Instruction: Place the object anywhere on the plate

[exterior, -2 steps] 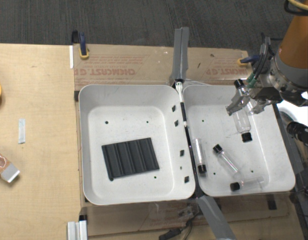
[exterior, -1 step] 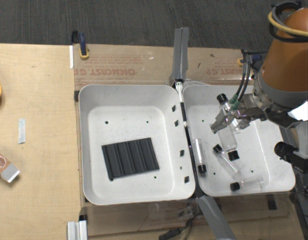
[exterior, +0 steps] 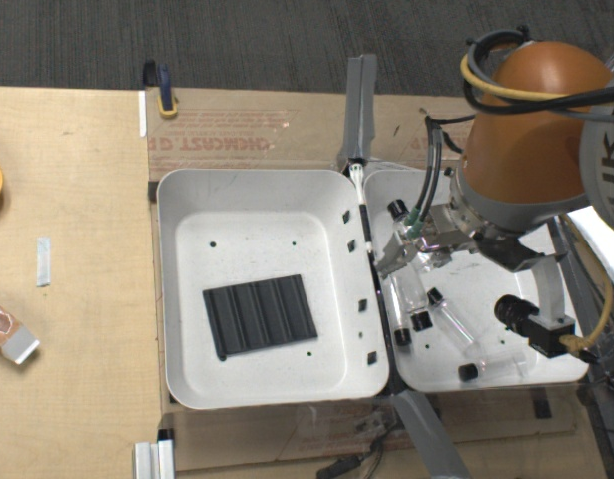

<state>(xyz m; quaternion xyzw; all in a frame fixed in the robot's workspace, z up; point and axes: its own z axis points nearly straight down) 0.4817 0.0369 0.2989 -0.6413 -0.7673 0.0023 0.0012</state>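
While claw [exterior: 411, 257] hovers, right bin [exterior: 506, 367], dark ridged plate [exterior: 260, 314] lies left, apart

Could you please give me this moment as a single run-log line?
arm: over right bin | gripper: low in right bin, near divider | dark ribbed plate: flat in left bin, nothing on it

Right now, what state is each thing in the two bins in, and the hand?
Left bin: holds the dark ribbed plate.
Dark ribbed plate: lying flat, nothing on it.
Right bin: holds small clear and black objects.
Small clear objects: lying loose, off the plate.
Hand: low over the right bin; grip hidden.
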